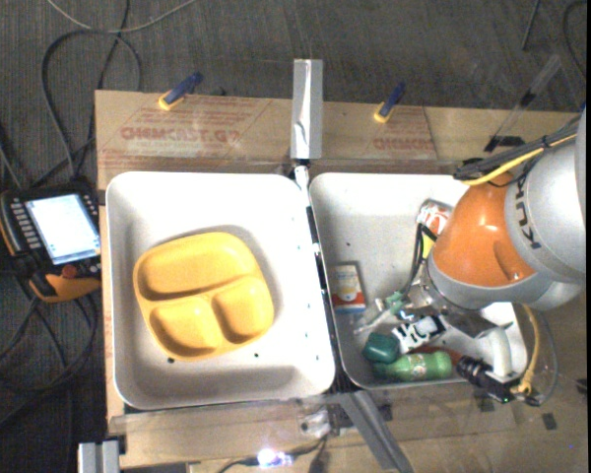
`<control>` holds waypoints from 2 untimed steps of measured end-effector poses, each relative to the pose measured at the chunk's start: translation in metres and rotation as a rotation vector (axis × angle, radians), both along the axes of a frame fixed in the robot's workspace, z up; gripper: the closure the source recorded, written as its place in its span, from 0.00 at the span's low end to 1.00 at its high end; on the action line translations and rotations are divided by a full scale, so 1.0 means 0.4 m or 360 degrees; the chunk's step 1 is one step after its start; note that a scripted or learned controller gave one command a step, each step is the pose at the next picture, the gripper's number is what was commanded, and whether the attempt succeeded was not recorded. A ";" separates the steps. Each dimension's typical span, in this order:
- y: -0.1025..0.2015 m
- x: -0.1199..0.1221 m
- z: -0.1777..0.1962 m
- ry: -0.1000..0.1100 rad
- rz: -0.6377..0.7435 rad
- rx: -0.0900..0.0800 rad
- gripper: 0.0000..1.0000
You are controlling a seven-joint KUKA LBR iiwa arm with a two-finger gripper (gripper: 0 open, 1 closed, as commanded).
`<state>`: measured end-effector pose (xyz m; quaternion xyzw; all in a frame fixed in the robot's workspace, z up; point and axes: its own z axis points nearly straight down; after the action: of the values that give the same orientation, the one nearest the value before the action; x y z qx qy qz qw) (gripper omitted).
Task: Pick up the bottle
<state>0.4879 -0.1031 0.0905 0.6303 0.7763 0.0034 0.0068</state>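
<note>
Two bins [118, 264] | yellow tray [205, 292] left | bottle [419, 366] right, gripper [411, 325] above

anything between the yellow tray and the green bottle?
Yes, in the camera view: the adjoining bin walls separate them. The yellow tray sits in the left bin; the green bottle lies in the right bin.

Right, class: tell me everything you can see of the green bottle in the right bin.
The bottle is green, plastic by its look, with a darker green cap end pointing left. It lies on its side along the near wall of the right bin, near that bin's front edge. The gripper hangs just above it; whether they touch cannot be told. A small white packet lies apart, further back.
</note>
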 end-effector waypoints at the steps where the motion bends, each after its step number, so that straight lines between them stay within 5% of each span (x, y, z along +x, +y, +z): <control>1: 0.001 0.001 0.024 -0.0001 0.0000 0.0001 1.00; 2: -0.168 0.171 0.003 0.0001 -0.0219 0.0006 1.00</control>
<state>0.5565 -0.1705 0.0919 0.6822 0.7311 0.0042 0.0055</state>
